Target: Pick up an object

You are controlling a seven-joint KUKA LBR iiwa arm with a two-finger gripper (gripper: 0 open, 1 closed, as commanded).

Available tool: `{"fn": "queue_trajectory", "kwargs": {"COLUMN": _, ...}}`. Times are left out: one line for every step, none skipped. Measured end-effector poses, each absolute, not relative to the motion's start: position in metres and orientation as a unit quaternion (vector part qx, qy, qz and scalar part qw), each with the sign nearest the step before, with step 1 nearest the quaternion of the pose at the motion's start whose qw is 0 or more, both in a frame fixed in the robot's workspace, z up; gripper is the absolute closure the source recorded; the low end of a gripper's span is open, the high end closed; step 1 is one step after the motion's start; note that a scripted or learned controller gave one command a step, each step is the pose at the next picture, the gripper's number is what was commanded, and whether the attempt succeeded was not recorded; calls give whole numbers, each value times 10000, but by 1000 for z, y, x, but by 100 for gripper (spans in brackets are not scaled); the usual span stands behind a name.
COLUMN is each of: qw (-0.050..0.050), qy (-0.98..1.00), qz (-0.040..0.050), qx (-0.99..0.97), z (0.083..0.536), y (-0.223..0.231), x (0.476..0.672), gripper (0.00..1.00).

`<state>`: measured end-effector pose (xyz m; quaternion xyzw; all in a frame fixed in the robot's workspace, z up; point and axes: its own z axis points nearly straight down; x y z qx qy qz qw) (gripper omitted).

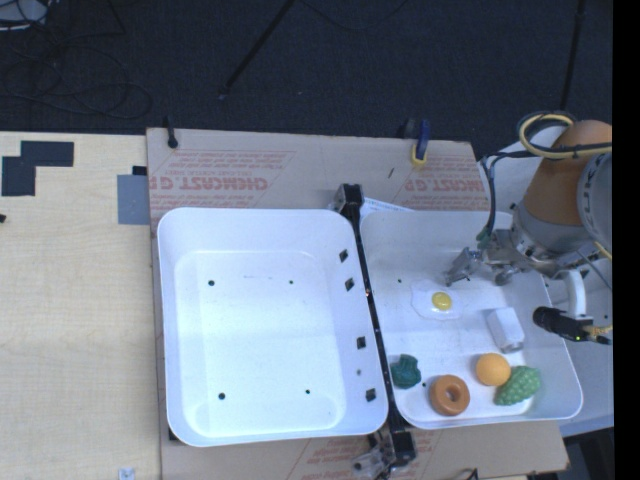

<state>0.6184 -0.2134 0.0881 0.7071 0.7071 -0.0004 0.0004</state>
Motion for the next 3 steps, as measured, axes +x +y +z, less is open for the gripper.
{"fn": "queue_trajectory", "kwargs": {"qw": 12, "qy": 7073, "qz": 5, "qx": 7069, "z": 136, "y": -214, "x": 624, "gripper": 0}}
{"fn": "queue_trajectory", "kwargs": {"qw": -18, "qy": 7085, "qz": -12, "qx": 7057, "z": 85, "y": -212, "x": 636, "gripper": 0}}
{"fn": "queue_trajectory", "kwargs": {"qw": 13, "qy": 7074, "qz": 5, "qx": 7068, "z": 143, "y": -214, "x": 644, "gripper": 0}}
